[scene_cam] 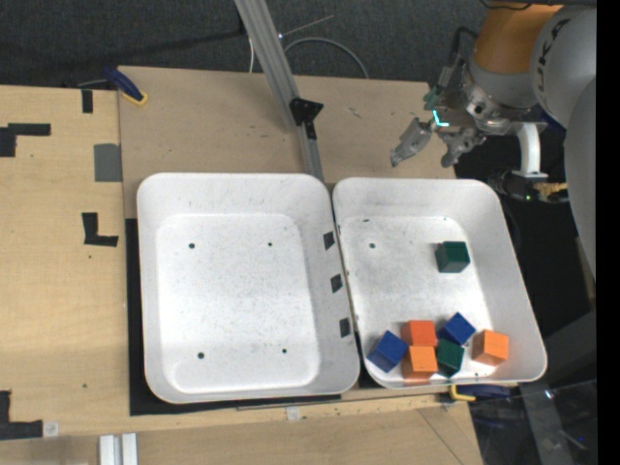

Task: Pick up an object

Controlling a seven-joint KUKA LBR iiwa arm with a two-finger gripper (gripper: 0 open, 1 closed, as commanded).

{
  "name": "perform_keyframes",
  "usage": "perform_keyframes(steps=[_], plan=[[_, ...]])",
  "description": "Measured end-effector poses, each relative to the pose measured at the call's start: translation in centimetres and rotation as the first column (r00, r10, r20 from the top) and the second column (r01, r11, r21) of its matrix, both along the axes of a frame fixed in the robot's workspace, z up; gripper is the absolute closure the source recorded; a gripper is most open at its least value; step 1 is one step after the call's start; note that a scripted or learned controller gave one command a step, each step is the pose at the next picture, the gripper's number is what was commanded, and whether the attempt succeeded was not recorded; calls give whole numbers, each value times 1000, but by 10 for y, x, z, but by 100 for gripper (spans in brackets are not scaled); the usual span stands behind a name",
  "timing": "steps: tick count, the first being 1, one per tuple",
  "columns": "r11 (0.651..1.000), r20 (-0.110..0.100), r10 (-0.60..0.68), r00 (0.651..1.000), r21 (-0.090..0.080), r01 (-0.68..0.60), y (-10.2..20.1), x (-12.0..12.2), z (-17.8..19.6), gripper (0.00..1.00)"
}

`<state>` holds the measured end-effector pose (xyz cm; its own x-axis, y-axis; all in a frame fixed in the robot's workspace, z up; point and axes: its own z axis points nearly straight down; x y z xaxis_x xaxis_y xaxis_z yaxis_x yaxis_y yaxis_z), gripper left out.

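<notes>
The gripper (pixel 433 153) hangs above the surface just beyond the right bin (pixel 504 223), jaws spread and grasping nothing. A dark green cube (pixel 451 256) sits alone in that bin, apart from the blocks clustered along its near edge.

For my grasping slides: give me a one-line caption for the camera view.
Gripper hovers beyond the right bin, which holds seven blocks; the lone green block sits apart from the cluster.

green cube (pixel 451 256) | alone, mid right bin | six cubes (pixel 423 346) clustered near edge
</notes>
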<state>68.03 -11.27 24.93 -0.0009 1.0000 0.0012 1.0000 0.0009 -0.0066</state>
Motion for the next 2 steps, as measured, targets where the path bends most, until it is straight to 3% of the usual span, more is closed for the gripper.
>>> perform_keyframes(steps=[1, 2], plan=[[1000, 5, 1, 1000, -2, -1, 0, 1, 3, 0], [1000, -1, 0, 1000, -2, 0, -2, -4, -61, 0]])
